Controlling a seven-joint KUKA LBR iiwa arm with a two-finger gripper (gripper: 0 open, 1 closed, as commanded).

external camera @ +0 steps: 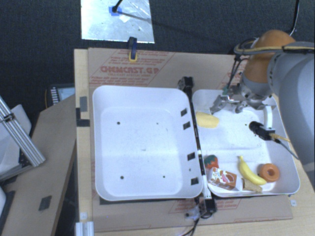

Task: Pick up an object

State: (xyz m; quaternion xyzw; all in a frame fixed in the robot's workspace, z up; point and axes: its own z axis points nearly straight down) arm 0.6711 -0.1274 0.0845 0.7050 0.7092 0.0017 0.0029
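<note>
Hovering at about one o'clock in the right bin (283, 178), your claw (227, 101) hung just above the pale yellow block (206, 120), which lay against that bin's left wall. I could not tell whether the claw stood apart or together; the metal parts blurred into one another, and nothing showed between them.

To do this step well, you would have wanted to centre over the block before descending, since it sat close to the divider (193, 127) between the bins and a finger could have struck that wall. A straight drop with the grip set across the block's short side looked the safer choice.

Down at five o'clock the other things crowded together: a banana (249, 171), an orange ring (269, 172) just beside it, a printed packet (223, 178) and a small red-and-green piece (211, 161). These lay well apart from the block, so they should not have hindered you.

You had the left bin (142, 141) at nine o'clock. Both bins rested on a cardboard sheet (147, 68) over the worktop (54, 146). Beyond, at twelve o'clock, lay dark carpet (39, 33) and a shiny foil square (117, 14).
</note>
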